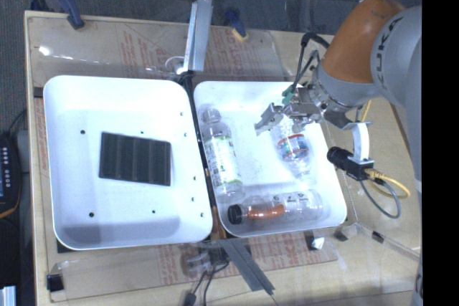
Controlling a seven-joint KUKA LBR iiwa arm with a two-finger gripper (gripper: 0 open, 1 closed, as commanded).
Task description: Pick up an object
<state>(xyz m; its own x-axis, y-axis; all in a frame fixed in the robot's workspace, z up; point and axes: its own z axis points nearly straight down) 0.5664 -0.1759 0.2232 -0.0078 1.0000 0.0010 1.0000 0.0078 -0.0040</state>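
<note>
Overhead, the grey arm with its orange band reaches into the right bin [331,186], a shallow white plastic tray with rounded corners. Its metal pincer [285,117] hangs over a clear plastic bottle [295,149] with a coloured label; whether the pincer is spread or pinching cannot be told. Three transparent bottles lie in this bin: that one, a labelled bottle [219,150] along the left wall, and a black-capped bottle [276,208] with amber contents along the near wall. The left bin [64,104] holds one flat, dark ribbed rectangular panel [135,158].
</note>
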